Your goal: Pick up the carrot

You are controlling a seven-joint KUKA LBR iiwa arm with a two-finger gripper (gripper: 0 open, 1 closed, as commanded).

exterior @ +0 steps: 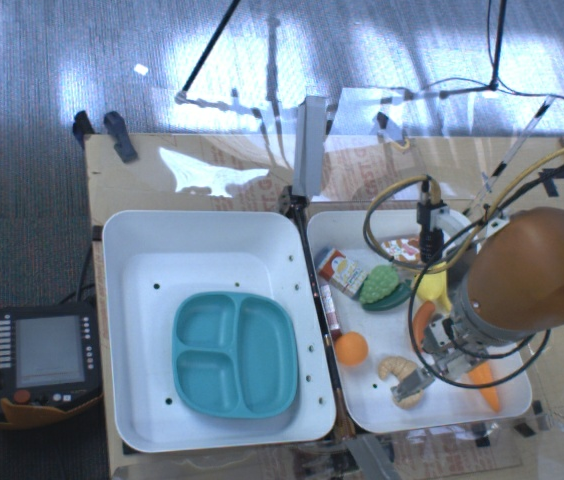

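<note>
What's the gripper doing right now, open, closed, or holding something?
Gripper: low in the right bin, beside the croissant; open or closed cannot be told. The carrot lies apart from it.

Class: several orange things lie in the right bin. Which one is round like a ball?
The orange fruit at the right bin's left side, beside the divider. The carrot, near the arm, is long and tapered instead.

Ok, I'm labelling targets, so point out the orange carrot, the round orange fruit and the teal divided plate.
orange carrot [485, 385], camera view, on its tapered body.
round orange fruit [351, 348], camera view, its centre.
teal divided plate [178, 340], camera view, left rim.
</note>
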